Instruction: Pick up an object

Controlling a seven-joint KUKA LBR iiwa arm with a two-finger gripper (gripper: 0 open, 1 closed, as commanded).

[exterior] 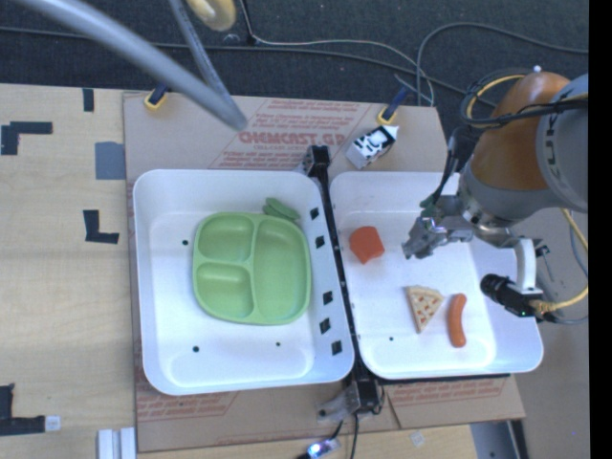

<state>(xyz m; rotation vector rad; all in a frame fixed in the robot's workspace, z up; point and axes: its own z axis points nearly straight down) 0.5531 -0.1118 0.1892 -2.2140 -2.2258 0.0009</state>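
The green divided plate (pixel 253 266) lies in the left bin (pixel 153 285), well apart from the gripper (pixel 419 245) and across the black divider (pixel 330 266) from it; it is flat, broad and offers little for two fingers to close on, so I would not count it as the likely target

Crossing into the right bin (pixel 516 352), the orange-red block (pixel 366 245) sits just to the left of the gripper in the view, nearly level with it, with a strip of bare white floor between the two. It is squat, with no marked long axis, so by my reading it would accept a grasp from almost any wrist angle, and it is the nearest thing to the hand

The gripper hangs low over the bin's upper middle, empty, nothing between its fingers; its dark tips point down and toward the block, but whether they stand wide or narrow I cannot tell from this slant

Below the gripper, toward the near rim, lies the waffle-patterned wedge (pixel 424 307), with its point away from the hand. Just to the right of the wedge and a little further from the hand lies the small sausage (pixel 458 319), its long axis running roughly toward and away from the gripper, so a grasp would want the fingers closing across that line

The relation that matters, as I judge it: the block is beside the hand, a short sideways shift leftward, while the wedge and sausage need a reach toward the near rim
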